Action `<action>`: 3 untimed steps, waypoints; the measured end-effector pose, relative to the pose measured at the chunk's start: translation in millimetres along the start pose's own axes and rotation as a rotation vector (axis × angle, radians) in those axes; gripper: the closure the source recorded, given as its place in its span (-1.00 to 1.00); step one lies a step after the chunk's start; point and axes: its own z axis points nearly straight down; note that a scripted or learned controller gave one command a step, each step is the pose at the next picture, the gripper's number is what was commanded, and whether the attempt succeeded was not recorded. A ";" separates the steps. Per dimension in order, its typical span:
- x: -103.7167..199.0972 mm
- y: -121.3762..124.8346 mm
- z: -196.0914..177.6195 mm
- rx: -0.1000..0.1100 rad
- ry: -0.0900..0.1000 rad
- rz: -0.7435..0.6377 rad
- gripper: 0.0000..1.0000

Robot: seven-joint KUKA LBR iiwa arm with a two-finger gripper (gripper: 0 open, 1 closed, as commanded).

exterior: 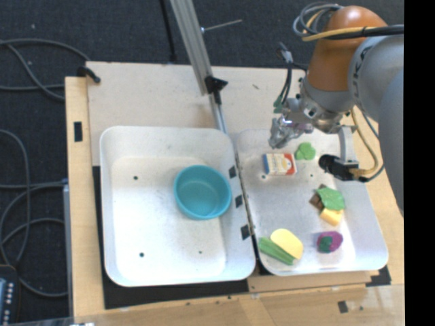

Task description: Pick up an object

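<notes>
My gripper (280, 138) hangs over the far part of the right bin (353, 250), just above and behind a small white and orange carton (279, 164). Nothing shows between its fingers. A small green piece (305, 151) lies right of the gripper. Further forward lie a green and yellow block (330, 205), a purple and green piece (329, 242) and a yellow and green toy (282, 245).
A blue bowl (202, 191) sits in the left bin (136, 250). A slanted metal pole (194, 43) rises behind the bins. The arm's black cable plug (338, 167) hangs over the right bin's right side. Cables lie on the dark floor at left.
</notes>
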 end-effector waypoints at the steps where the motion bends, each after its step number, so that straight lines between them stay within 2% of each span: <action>1: 48.3 12.6 2.4 -0.002 0.000 -0.001 1.00; 3: 153.6 25.0 -30.8 -0.003 0.002 -0.002 1.00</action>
